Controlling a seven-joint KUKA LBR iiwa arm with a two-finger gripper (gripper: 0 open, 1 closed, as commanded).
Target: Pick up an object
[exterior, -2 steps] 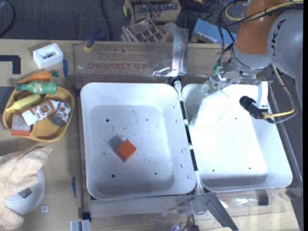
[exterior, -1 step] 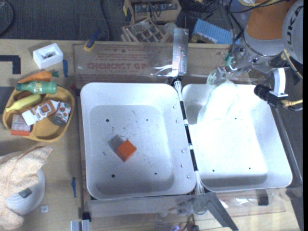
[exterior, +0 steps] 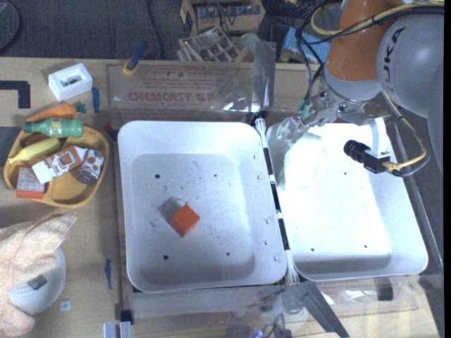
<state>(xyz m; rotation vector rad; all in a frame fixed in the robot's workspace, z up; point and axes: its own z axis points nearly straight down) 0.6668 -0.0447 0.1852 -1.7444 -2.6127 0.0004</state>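
Orange cube (exterior: 186, 220) with a dull grey shadow beside it, set against the white floor of the left bin (exterior: 141, 143), which is flecked with small dark specks. Right bin (exterior: 402, 259): plain bright white, washed out by glare. Arm (exterior: 416, 55): pale grey casing with a burnt-orange band (exterior: 359, 30); black and yellow cables (exterior: 391, 13) run along it. Bench (exterior: 113, 83): light tan wood. Yellow bowl (exterior: 70, 192) holds a green bottle (exterior: 60, 127) with a yellow cap, a yellow banana-shaped piece (exterior: 32, 150), and red-and-white printed packets (exterior: 67, 162). Small white box (exterior: 70, 81). Cloth (exterior: 32, 248): pale peach. Clear plastic sheet (exterior: 183, 94) bears reddish lettering.
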